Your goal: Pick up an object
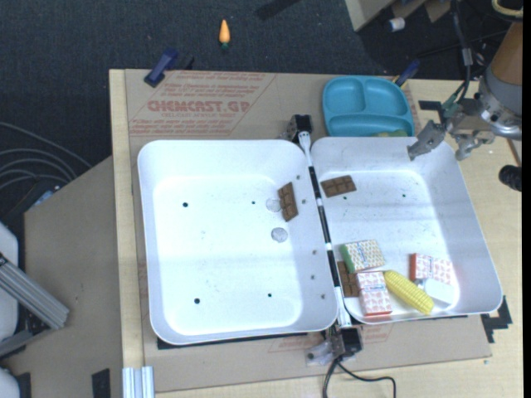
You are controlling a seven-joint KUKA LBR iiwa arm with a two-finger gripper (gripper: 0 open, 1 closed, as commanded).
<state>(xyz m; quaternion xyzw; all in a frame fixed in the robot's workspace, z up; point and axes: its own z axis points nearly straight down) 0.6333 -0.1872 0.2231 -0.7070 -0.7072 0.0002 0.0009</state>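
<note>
Pincer (441,139) over right bin (465,214) beside blue tray (367,104)

The bench (207,98) is a pale wooden board with red lettering printed across its far part. Two shallow white bins sit on it side by side, touching along their inner edges — the left bin (166,222) and the right bin (473,222). Beyond the right bin, a teal divided plate (365,106) lies on the board, just beside that bin's far rim. At the far left corner of the bench a small blue clip (160,69) rests on the edge. A black cable (332,380) trails off the near edge, below where the bins meet.
</note>
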